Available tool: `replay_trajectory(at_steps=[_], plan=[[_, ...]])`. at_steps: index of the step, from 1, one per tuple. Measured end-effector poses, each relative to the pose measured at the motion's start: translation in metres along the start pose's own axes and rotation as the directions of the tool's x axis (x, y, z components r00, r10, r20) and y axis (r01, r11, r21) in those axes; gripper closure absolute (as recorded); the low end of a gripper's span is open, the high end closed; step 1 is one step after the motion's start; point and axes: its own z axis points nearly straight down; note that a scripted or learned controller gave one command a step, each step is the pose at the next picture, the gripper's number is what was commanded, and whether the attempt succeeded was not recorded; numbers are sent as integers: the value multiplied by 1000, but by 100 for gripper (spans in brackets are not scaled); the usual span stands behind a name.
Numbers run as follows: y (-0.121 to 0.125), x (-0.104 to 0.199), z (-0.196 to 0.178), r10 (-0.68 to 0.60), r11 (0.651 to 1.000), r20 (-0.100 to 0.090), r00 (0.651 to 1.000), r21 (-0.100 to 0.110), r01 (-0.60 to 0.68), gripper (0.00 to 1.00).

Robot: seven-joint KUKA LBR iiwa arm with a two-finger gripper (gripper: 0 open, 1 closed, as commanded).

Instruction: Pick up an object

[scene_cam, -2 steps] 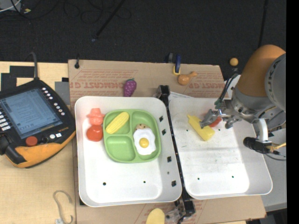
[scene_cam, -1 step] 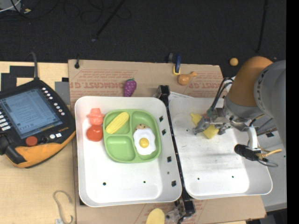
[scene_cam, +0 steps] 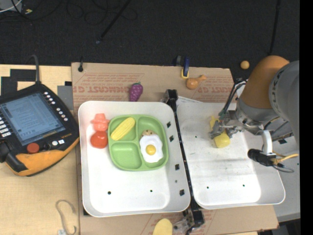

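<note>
One fixed camera looks down at a slant from above on both white bins (scene_cam: pixel 98 190), the arm (scene_cam: pixel 266 89) entering from the right.

reaching in from the right, orange-banded arm (scene_cam: pixel 266 89) bent low, gripper (scene_cam: pixel 222 130) pointed down over the right side.

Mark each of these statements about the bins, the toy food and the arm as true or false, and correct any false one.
1. The green divided plate sits in the left bin. True.
2. The fried egg lies in the right bin. False: it lies on the green divided plate.
3. The yellow block is in the right bin, at the gripper. True.
4. The corn cob lies outside both bins. False: it rests in one of the plate's compartments.
5. The purple grapes lie on the cardboard behind the left bin. True.
</note>
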Motion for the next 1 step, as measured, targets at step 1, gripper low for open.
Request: replay_trajectory(at_steps=[1], plan=[[1,-3,-63,2,1000,2,1000,-6,-2,100]])
